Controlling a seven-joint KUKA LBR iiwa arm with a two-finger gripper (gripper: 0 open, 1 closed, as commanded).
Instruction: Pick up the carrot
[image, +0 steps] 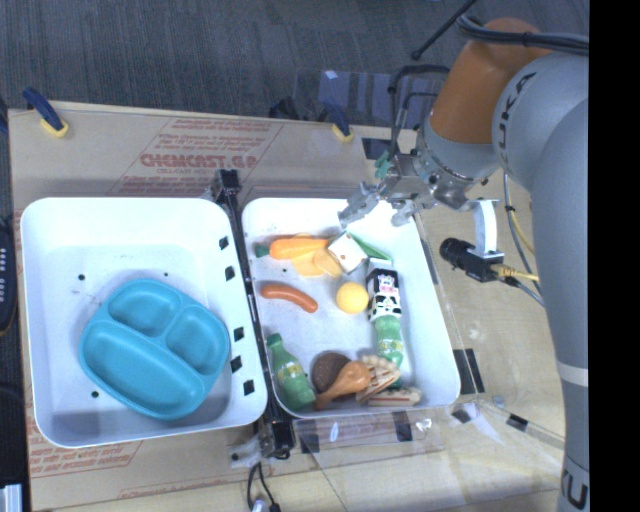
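Arm: the grey arm with its orange band (478, 85) comes in from the right and hangs over the far end of the right bin.
Gripper: the two-finger gripper (380, 207) sits above the bin's far rim, its metal fingers spread apart and released, nothing between them.
Carrot: the orange plastic carrot (297, 247) lies on its side at the far end of the shallow white right bin (436, 330), just below and left of the gripper, apart from it.
Beside the carrot: a pale yellow wedge (322, 264) touches its near side, and a small white block (346, 252) sits at its right end.
Middle of bin: a reddish-orange sausage (289, 295) lies left, a yellow ball (351, 298) to its right, a cow-print carton (384, 292) beyond that.
Near end: a green bottle (289, 373), a brown roast drumstick (338, 378) and some wooden pieces (385, 384) crowd together.
Left bin: the shallow white left bin (50, 240) holds a blue three-compartment plastic plate (155, 345).
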